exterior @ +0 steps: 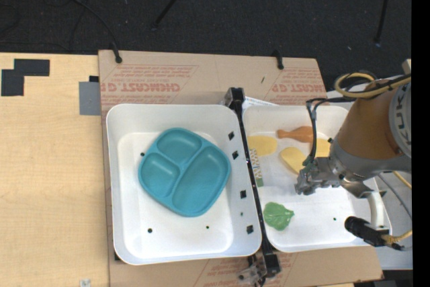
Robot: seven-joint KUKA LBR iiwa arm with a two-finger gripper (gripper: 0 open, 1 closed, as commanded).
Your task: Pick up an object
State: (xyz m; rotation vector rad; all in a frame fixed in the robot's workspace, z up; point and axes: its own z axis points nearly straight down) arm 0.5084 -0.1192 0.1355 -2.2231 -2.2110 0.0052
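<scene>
Gripper (308, 183) sat low in the right bin (322, 238); finger state: can't tell.
Yellow piece (293, 158) lay just above-left of it, near; green leaf (277, 216) below-left, apart; teal plate (185, 171) occupied the left bin (127, 225).

Even, bright overhead light; the white bins (176, 119) glow without harsh glare, shadows soft, dark backdrop murky, overall picture slightly grainy.

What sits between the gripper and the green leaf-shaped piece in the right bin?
Nothing: the camera view shows bare white bin floor between the gripper and the green leaf-shaped piece.
</scene>
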